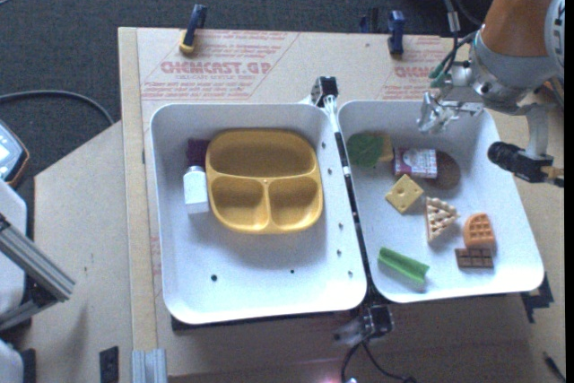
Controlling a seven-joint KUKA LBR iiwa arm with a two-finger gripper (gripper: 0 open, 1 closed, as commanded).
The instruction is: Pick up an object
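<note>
Gripper (pixel 437 115), state of closure not discernible, nothing visibly held; just below it, maroon box (pixel 415 161): likely light, rigid, graspable across short sides.

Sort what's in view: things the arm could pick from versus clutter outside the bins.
Pickable, right bin: cheese wedge, green block, waffle, chocolate bar; left bin: yellow divided plate, white bottle.
Clutter: blue clamps, cable.
</note>
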